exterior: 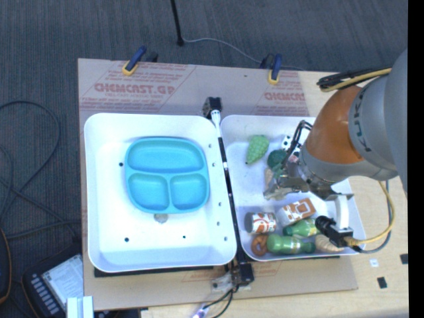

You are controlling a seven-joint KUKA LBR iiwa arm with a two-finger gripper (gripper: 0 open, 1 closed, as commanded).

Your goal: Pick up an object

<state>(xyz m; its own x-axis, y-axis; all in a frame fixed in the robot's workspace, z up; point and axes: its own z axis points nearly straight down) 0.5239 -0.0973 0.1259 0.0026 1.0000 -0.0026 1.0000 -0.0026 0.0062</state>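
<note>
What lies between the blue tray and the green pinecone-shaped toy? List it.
In the camera view, between the blue tray and the green pinecone-shaped toy lie bare white bin floor and the two bins' adjoining rims, nothing else.

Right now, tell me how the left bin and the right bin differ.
The left bin holds one blue divided tray lying flat near its middle, while the right bin holds a scatter of small items, such as a green bottle and a light green knobbly piece. The arm reaches over the right bin, not the left bin. Both are shallow, white and sit side by side.
</note>
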